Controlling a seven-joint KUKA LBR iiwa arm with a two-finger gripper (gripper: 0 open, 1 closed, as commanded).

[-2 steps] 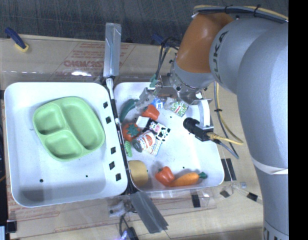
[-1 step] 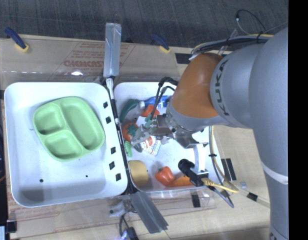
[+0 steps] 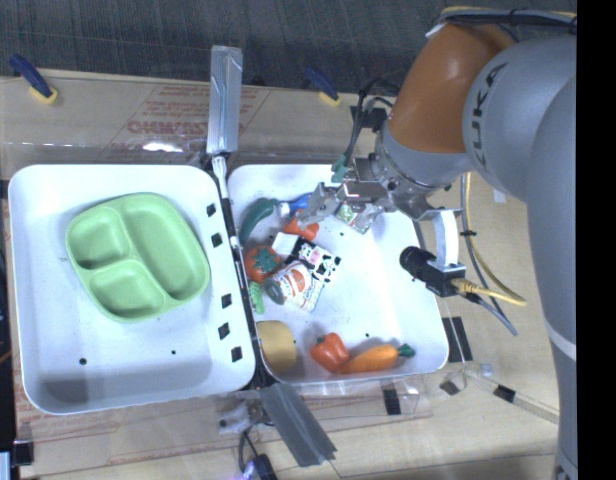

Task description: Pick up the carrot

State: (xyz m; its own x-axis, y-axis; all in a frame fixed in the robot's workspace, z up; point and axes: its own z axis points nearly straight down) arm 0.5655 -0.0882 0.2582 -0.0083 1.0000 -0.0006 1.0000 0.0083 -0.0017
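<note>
Now my gripper [image 3: 340, 208] hangs over the far part of the right bin [image 3: 428, 313], above a heap of small things; I cannot tell how it is set. The carrot [image 3: 373, 358], long, smooth and orange with a green tip, lies at the near wall, well apart from my gripper. A red pepper [image 3: 330, 351] touches its thick end. The left bin [image 3: 38, 368] bears a glossy green tray [image 3: 138, 256] with three hollows.

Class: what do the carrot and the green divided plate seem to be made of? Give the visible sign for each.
Carrot: probably moulded plastic, a toy; its orange surface looks smooth and even. Green divided plate: likely matte plastic; uniform pale green, with soft rounded moulded compartments.
</note>
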